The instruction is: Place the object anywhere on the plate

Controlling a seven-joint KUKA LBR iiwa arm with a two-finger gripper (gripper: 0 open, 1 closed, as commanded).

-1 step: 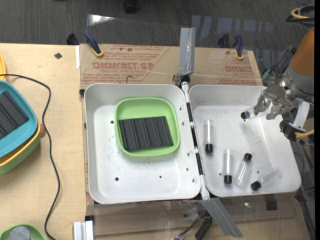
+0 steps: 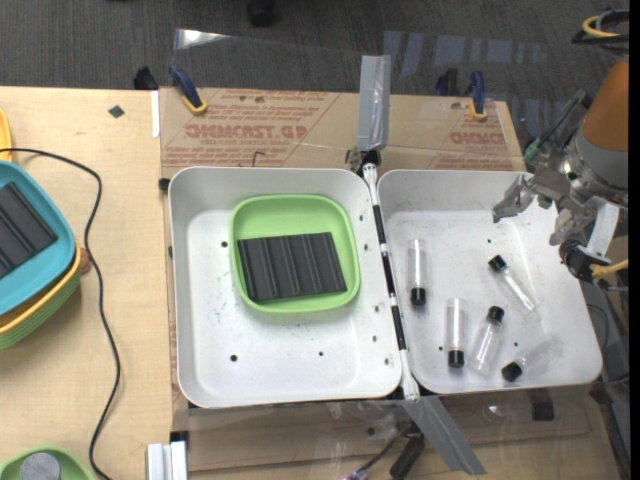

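Claw (image 2: 540, 211) hovers just beside a black-capped vial (image 2: 508, 280), apart from it.

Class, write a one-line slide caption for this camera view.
Gripper hovers over right bin of clear vials; green plate waits in left bin.

A robotics lab or test workshop, seen from above: a pale wooden bench (image 2: 80, 368) carries two shallow white bins (image 2: 200, 358) set side by side on sheets of printed cardboard (image 2: 260, 128) held by spring clamps (image 2: 187, 90). A grey and orange robot arm (image 2: 600, 138) reaches in from the right. Clear plastic vials with black caps (image 2: 416, 270) lie scattered in the right bin. A black cable (image 2: 100, 298) trails across the bench, and office chair wheels (image 2: 262, 10) stand on grey carpet (image 2: 420, 8) at the far side.
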